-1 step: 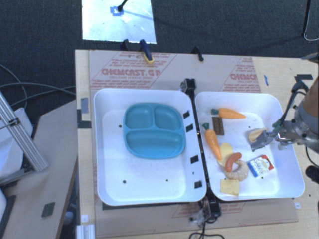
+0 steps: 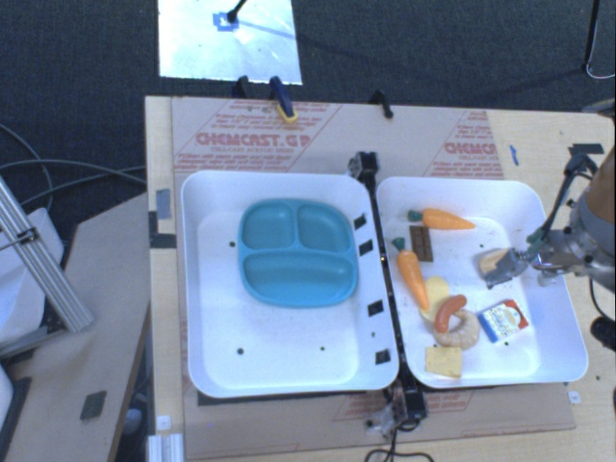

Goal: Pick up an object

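The right bin (image 2: 539, 200) holds several toy foods. One orange carrot (image 2: 448, 220) lies at its back and a second carrot (image 2: 412, 277) lies along its left wall. Between them is a brown bar (image 2: 420, 243). A red sausage (image 2: 449, 312) rests on a tan curved piece (image 2: 465, 333), beside a pale yellow piece (image 2: 439, 291). A yellow cheese wedge (image 2: 444, 361) sits at the front and a small red, white and blue carton (image 2: 502, 320) to its right. My gripper (image 2: 502, 266) is low over the bin's right half, touching a small beige piece (image 2: 492, 257).
The left bin (image 2: 207, 287) holds a blue divided plate (image 2: 296, 253). A black divider with clips (image 2: 377, 277) runs between the bins. The arm (image 2: 587, 239) comes in over the right bin's right wall. A shiny metal sheet (image 2: 229, 27) lies beyond the bench.
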Motion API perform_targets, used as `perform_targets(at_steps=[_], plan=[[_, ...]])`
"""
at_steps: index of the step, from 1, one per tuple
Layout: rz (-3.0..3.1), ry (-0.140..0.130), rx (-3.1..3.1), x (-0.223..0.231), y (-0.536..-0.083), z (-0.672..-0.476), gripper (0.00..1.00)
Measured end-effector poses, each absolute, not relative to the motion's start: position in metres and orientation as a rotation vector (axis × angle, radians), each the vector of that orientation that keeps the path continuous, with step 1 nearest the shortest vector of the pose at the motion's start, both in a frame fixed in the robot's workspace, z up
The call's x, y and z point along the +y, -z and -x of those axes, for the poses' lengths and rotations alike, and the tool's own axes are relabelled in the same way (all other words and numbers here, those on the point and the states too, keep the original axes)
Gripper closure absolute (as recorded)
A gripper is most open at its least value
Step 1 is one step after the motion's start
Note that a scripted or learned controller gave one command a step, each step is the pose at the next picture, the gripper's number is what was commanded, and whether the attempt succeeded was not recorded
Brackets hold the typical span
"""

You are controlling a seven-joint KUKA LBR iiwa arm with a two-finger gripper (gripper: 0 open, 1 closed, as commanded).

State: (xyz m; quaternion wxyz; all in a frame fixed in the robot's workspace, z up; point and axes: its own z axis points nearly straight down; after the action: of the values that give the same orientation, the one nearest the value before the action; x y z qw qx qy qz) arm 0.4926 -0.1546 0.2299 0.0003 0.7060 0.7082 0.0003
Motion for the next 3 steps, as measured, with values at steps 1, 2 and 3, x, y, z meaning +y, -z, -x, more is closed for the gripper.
perform_targets(at_steps=[1,2,3], plan=[[-2.221,0.000,2.224,-0.154,-0.188,-0.496,0.00],[-2.223,0.002,2.224,-0.159,-0.144,-0.494,0.00],[-2.214,-0.001,2.216,-0.151,-0.093,-0.493,0.00]])
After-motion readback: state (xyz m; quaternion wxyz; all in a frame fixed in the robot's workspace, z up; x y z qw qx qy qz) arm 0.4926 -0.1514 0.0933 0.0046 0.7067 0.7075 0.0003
